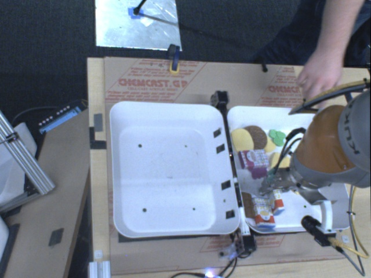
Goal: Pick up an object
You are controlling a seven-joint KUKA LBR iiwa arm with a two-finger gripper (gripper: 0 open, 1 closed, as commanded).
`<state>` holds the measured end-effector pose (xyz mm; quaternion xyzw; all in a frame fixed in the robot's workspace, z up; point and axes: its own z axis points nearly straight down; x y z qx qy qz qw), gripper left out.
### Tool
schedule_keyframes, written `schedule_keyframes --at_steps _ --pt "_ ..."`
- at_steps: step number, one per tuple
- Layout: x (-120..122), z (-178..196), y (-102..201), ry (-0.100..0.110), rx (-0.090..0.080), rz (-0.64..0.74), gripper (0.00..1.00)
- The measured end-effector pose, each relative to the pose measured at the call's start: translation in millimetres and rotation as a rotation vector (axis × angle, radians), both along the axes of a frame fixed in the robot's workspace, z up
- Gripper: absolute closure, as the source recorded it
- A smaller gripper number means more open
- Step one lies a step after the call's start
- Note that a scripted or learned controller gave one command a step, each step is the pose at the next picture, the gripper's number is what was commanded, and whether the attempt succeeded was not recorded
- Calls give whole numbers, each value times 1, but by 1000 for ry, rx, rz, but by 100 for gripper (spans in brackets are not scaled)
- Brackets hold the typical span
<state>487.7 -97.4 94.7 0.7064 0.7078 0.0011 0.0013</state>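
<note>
The right bin (301, 116) holds a jumble of small objects. At its back lie a yellow disc (241, 138), a brown round cookie (255, 136) and a green piece (277, 136). A purple box (254, 160) sits just in front of them. Near the front wall a red, white and blue carton (265, 212) lies beside a brown piece (248, 202). My gripper (271, 188) hangs low in this bin, directly over the carton's upper end and just right of the purple box. The orange wrist band (324, 146) covers the bin's right half.
The left bin (168, 172) sits beside the right one, with black clips along the shared wall (227, 172). A person's hand (316, 79) reaches over the bench's back right corner. A yellow and blue clamp (174, 59) stands at the back edge.
</note>
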Motion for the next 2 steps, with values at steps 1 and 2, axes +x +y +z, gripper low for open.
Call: schedule_keyframes --at_steps 1,2 --pt "28 95 56 -9 2 9 100" --pt "34 132 97 -1 1 6 100"
